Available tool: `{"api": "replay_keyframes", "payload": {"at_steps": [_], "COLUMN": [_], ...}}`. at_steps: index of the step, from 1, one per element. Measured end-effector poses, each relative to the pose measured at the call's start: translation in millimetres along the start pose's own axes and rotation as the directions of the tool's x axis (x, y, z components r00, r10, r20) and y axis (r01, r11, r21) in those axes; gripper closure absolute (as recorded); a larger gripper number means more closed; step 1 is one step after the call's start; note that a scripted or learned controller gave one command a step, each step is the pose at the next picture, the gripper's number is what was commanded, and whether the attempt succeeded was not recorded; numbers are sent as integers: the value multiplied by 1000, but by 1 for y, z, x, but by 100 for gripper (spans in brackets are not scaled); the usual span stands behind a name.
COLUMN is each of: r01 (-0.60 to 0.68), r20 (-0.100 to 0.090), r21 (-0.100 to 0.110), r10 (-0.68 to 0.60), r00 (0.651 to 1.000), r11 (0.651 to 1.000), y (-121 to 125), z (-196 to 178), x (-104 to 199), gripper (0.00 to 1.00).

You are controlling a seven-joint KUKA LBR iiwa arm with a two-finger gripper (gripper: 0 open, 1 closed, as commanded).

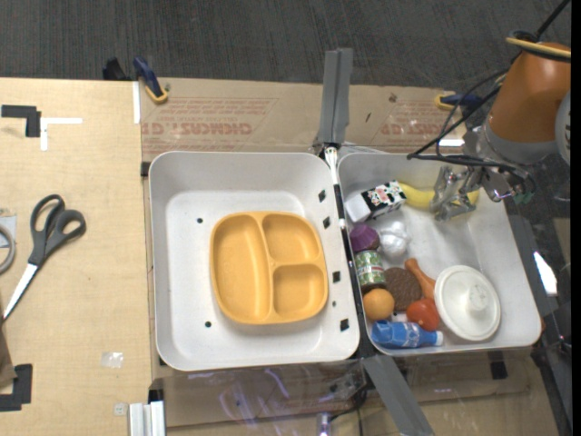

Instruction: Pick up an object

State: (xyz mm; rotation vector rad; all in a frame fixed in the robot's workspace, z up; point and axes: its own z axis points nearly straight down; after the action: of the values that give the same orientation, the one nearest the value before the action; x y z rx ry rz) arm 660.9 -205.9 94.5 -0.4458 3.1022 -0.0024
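1. Blue bottle, lying flat against the front wall, right of and nearer than the yellow tray.
2. Scissors, far left of the tray on the bare bench; outside both bins, so probably no target.
3. Left bin, holding the three-compartment tray, all compartments bare; probably the drop place.
4. Right bin, right of the tray, crowded: purple piece, green can, orange, black-and-white carton, white ball, red fruit, banana, white round dish.
5. Gripper, farthest right of the tray, low beside the banana, the likeliest pick; apart or together, impossible to tell, and no object seen held.
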Motion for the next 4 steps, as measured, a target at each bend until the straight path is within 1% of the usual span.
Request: {"api": "replay_keyframes", "payload": {"at_steps": [1, 2, 3, 4], "r01": [-1, -7, -63, -139], "r20": [-20, -2, -1, -3], "r21": [-9, -2, -2, -1], "r10": [1, 7, 63, 139], "r00": [1000, 1000, 998, 990], "r11": [1000, 1000, 998, 990], "y": [0, 61, 104, 94], "z": [3, 1, 0, 1], "x": [5, 59, 114, 51], "gripper": [0, 0, 0, 0]}}
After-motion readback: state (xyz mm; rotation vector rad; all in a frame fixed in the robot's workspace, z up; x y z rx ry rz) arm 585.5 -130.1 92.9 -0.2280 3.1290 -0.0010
